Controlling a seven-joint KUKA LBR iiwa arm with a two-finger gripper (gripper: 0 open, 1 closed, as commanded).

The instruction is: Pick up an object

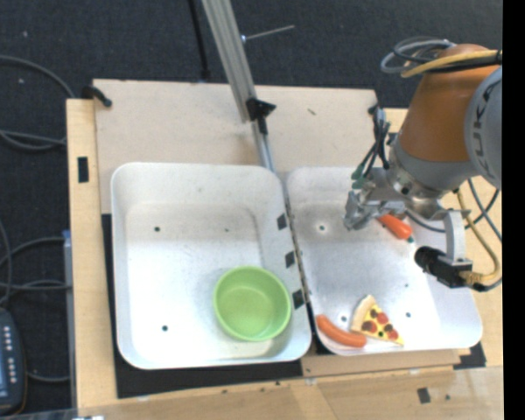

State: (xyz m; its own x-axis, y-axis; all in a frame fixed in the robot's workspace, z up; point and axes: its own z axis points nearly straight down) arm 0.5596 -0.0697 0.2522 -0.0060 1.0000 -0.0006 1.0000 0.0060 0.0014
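Note:
My gripper hangs over the back half of the right bin, under the grey and orange wrist. A small orange carrot-like piece lies just to the right of the gripper, partly under the wrist. A pizza slice and a red sausage rest at the bin's front edge, well in front of the gripper. A green bowl sits upright in the front right part of the left bin.
A slanted metal pole rises from the bench behind the two bins. A black fitting with cables hangs off the arm over the right bin's right side. Cables lie on the dark floor at the left.

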